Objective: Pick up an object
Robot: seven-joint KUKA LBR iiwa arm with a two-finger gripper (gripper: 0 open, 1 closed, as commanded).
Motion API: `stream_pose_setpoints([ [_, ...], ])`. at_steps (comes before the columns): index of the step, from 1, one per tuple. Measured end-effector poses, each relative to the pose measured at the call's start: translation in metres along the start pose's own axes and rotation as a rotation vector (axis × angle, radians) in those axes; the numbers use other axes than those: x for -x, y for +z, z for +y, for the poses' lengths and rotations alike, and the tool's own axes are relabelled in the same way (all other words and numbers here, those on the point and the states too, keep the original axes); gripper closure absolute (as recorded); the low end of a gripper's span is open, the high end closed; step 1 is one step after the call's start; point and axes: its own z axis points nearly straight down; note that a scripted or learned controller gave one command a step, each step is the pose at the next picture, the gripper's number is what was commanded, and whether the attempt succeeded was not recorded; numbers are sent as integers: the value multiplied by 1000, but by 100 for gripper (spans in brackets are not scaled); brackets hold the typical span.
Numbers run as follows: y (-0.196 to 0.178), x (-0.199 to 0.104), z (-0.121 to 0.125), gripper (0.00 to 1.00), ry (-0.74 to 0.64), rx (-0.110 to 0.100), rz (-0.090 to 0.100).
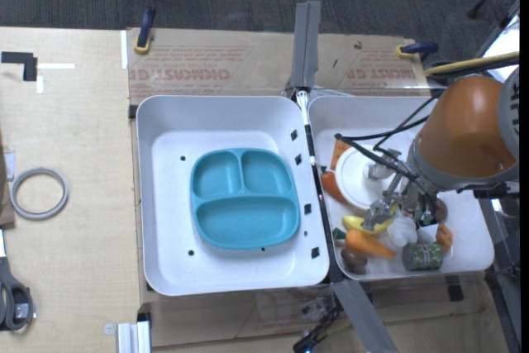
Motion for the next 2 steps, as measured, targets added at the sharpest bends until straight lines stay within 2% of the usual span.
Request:
stream_pose_setpoints([
  [1, 0, -1, -2, 0, -75, -1, 0],
  [2, 6, 70, 10, 0, -281, 2, 18],
])
